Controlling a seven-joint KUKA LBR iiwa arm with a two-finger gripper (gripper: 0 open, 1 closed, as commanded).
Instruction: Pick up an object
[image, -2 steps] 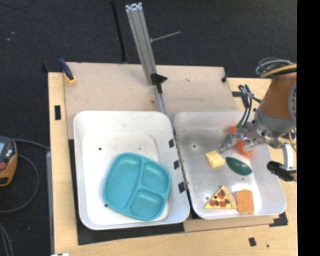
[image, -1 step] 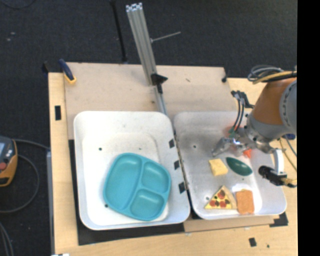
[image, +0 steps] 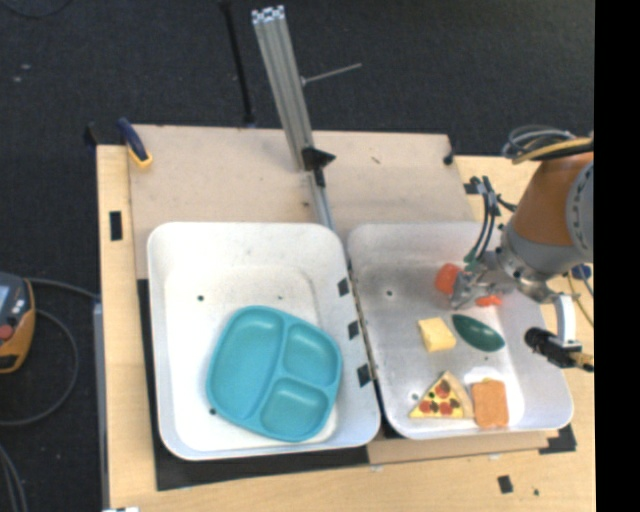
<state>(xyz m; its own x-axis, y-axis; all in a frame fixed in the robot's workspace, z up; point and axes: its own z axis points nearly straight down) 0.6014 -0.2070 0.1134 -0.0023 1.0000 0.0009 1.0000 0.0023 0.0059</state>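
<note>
Down over the far part of the shallow white right bin (image: 400, 250) the gripper (image: 470, 290) hangs, seen from above and blurred by its own wrist, so whether it is released or clenched cannot be told. The small orange-red object (image: 447, 278) sits just beside it on the left, touching or nearly so; it cannot be seen to be grasped. A sliver of the same red shows just right of the gripper, and whether it belongs to that object is unclear. The grey arm with its orange band (image: 548, 205) is cut off at the right. Nearer in the same bin lie a pale yellow block (image: 436, 334) and, just right of it, a dark green oval piece (image: 478, 332), its far end close under the gripper. Nearer still, by the bin's front wall, a toy pizza slice with red dots (image: 441, 398) lies beside an orange rectangular piece (image: 490, 403). The shallow white left bin (image: 170, 250) holds a turquoise plastic plate with three compartments (image: 275, 372) in its near half. Both bins rest on the pale wooden bench (image: 220, 170), from whose far side a tilted aluminium post (image: 285, 80) rises. A blue and yellow clamp (image: 134, 142) sits at the far left corner, and an orange and black device (image: 12, 322) is cut off at the left edge.
</note>
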